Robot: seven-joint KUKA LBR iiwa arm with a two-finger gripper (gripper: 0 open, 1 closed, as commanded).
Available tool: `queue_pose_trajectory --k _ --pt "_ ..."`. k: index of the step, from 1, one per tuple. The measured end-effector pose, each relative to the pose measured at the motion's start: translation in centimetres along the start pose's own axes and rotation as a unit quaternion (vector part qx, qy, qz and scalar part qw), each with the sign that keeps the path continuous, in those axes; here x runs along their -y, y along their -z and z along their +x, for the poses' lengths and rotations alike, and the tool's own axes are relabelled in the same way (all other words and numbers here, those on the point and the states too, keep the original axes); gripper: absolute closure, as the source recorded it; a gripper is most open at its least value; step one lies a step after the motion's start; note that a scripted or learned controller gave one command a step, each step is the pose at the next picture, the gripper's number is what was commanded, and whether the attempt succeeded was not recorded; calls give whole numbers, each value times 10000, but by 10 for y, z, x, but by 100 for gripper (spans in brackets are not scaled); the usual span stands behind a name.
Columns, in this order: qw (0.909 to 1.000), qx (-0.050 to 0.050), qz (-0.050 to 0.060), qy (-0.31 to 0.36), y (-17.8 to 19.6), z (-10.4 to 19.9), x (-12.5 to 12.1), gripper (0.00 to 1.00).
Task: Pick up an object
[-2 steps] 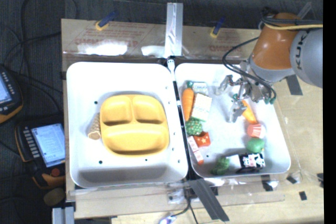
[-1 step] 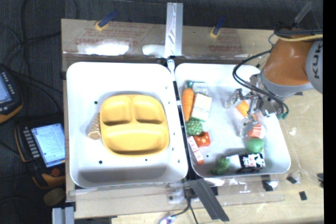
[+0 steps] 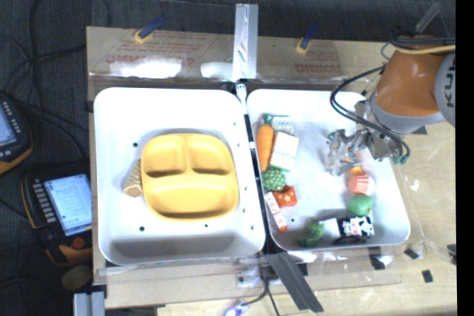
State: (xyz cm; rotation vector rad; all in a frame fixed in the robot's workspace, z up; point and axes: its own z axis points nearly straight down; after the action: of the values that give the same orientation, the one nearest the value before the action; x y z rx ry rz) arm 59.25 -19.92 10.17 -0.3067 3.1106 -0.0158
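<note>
My gripper [image 3: 342, 153] hangs over the right bin [image 3: 326, 111], in its upper right part, open with nothing between its fingers. Just below it lie an orange-and-white toy [image 3: 359, 181] and a green ball [image 3: 361, 204]. A black-and-white box [image 3: 357, 227] and a green leafy toy [image 3: 312, 233] sit near the bin's front edge. Along the bin's left side are an orange carrot [image 3: 264, 146], a white box [image 3: 285, 150], a green checked piece [image 3: 274, 178] and a red box [image 3: 284, 197].
The left bin [image 3: 111, 226] holds a yellow divided tray [image 3: 190, 175] with a tan cone [image 3: 133, 178] at its left edge. A cable [image 3: 348, 89] loops from the arm over the right bin's back corner. A metal divider post [image 3: 245, 41] stands behind the bins.
</note>
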Motion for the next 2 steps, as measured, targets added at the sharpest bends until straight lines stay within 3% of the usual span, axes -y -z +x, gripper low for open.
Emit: queue_pose_trajectory --k 1,2 --pt "9978 -53 -52 -653 96 -47 -15 100" --pt "9978 -55 -52 -654 96 -47 -15 0"
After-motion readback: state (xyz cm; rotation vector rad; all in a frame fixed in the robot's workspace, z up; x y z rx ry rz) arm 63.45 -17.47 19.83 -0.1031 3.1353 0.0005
